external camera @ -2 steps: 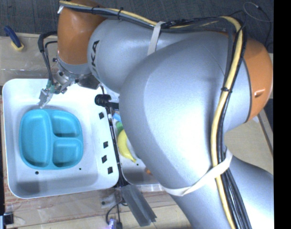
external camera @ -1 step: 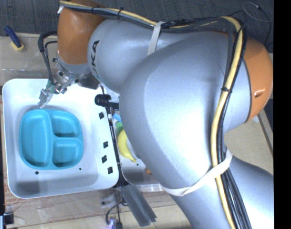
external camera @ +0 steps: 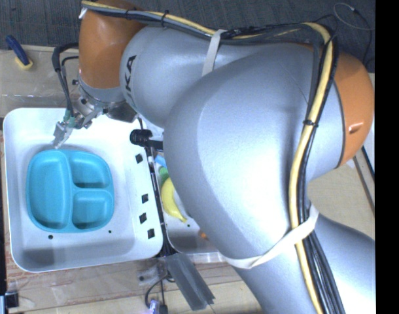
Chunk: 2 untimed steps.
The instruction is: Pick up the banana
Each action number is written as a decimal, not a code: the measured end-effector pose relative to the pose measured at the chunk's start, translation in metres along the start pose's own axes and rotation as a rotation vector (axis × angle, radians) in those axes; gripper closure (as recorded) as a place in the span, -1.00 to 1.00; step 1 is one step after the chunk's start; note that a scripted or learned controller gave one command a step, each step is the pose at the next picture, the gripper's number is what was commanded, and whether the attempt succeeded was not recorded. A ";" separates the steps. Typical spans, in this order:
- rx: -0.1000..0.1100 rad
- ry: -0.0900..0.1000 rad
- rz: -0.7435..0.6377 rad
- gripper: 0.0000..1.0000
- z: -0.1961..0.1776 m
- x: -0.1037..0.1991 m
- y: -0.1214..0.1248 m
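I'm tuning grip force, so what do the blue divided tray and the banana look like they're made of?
Blue divided tray: probably moulded plastic, smooth and slightly glossy, with rounded compartment walls and soft highlights. Banana: yellow, matte skin, largely hidden by the arm; real or plastic can't be told.

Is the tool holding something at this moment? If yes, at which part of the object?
Nothing is held. The tool hangs above the left bin, near the blue tray; the banana lies in the right bin.
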<state>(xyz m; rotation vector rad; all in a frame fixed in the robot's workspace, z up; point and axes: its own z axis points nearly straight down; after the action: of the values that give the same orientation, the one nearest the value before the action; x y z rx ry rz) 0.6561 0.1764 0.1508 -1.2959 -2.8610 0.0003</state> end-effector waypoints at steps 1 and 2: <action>0.000 0.000 0.000 -1.00 0.000 0.000 0.000; 0.000 0.000 0.000 -1.00 0.000 0.000 0.000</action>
<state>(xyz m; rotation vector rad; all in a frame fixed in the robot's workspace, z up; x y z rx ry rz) 0.6561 0.1764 0.1508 -1.2959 -2.8610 0.0003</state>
